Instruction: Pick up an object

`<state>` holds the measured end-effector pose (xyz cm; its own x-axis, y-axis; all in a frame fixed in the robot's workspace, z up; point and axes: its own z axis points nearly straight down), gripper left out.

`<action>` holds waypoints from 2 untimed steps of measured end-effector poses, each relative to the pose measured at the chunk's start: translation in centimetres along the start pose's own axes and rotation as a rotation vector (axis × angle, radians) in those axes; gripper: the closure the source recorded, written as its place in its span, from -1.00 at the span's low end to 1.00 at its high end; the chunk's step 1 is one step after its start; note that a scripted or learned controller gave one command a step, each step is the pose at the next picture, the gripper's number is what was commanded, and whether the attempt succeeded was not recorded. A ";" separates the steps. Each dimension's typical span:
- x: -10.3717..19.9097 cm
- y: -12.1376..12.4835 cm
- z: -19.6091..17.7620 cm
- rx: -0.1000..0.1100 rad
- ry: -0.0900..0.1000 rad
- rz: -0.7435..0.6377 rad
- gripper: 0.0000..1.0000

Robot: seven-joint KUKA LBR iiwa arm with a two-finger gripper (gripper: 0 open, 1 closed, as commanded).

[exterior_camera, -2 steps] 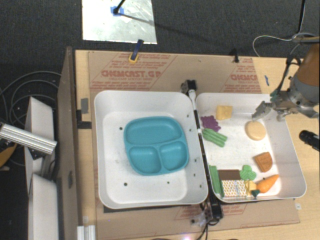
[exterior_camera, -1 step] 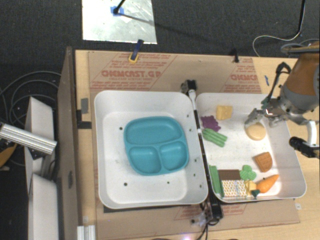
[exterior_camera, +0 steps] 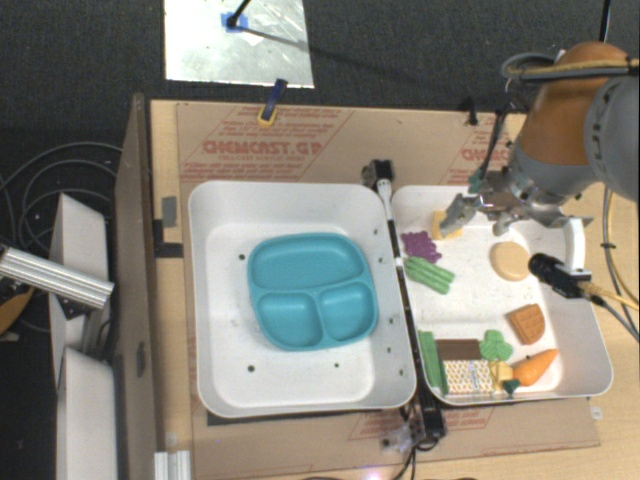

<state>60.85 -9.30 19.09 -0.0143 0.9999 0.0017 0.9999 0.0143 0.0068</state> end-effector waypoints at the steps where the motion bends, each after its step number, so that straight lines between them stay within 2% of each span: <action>1: 0.0 1.5 5.9 0.006 -0.002 0.008 -1.00; 2: -3.8 5.3 -0.2 -0.003 -0.005 0.013 -1.00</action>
<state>66.19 -13.03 19.32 -0.0012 1.0000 -0.0034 0.9999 0.0012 0.0102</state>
